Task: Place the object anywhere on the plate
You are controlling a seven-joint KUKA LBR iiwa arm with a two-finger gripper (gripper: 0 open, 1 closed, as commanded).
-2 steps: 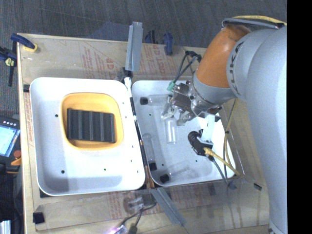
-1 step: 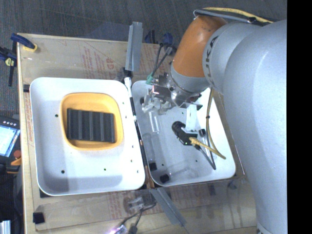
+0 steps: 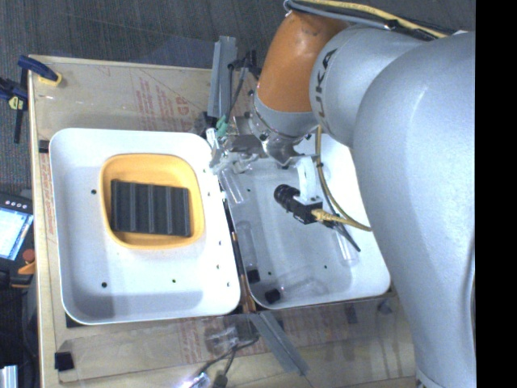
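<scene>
A yellow plate with a dark ridged centre lies in the left bin. My gripper hangs over the far left corner of the right bin, close to the wall between the two bins. It is small and partly hidden under the wrist. A faint, clear, glassy object seems to lie on the right bin's floor near the front edge; its shape is hard to make out. I see nothing on the plate.
The grey arm with its orange band covers the right side of the right bin. A black connector with a yellow cable hangs from the wrist over that bin. Clamps and a small screen sit at the bench's left edge.
</scene>
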